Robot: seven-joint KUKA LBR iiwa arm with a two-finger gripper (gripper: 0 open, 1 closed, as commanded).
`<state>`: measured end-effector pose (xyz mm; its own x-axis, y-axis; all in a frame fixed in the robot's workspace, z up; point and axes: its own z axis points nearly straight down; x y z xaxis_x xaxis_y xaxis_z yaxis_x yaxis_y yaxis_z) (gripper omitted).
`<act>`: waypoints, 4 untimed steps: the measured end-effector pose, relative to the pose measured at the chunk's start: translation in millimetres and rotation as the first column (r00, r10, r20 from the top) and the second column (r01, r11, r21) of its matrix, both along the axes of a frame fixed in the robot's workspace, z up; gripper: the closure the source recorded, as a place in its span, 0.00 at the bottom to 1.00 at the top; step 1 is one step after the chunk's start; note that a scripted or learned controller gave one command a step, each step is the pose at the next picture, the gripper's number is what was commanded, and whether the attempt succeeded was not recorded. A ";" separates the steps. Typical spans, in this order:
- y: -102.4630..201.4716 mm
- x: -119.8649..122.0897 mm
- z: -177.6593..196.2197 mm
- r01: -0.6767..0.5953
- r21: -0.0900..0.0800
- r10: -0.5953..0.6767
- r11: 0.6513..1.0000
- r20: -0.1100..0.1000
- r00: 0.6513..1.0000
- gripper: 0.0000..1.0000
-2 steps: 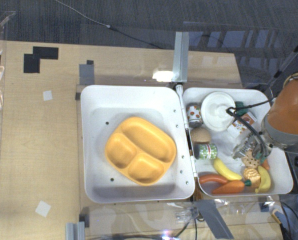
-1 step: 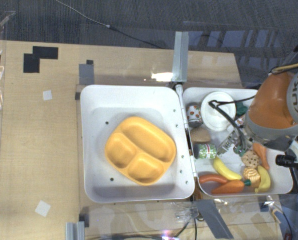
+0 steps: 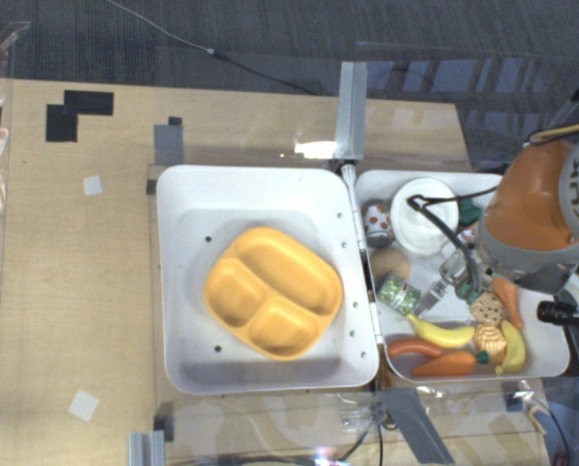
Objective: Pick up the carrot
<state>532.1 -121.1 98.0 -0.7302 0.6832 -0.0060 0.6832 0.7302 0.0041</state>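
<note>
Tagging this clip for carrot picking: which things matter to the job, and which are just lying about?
Job: carrot in the right bin; gripper above that bin.

Lying about: yellow divided plate in the left bin, banana, white cup, green can.

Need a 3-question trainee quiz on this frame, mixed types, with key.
1. True or false: the yellow plate lies in the right bin.
2. Which lies nearest the right bin's front edge? A) white cup B) carrot C) green can
3. Fill in: the gripper is over the ____ bin.

Key: 1 false, it lies in the left bin. 2 B. 3 right.
</note>
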 end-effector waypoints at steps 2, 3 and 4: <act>-8.3 2.1 4.1 0.142 0.003 -0.142 0.990 0.012 0.990 1.00; -8.7 1.8 3.7 0.142 0.003 -0.142 0.990 0.012 0.990 0.00; -37.5 -15.7 -9.2 0.455 0.006 -0.455 0.891 0.004 0.891 0.00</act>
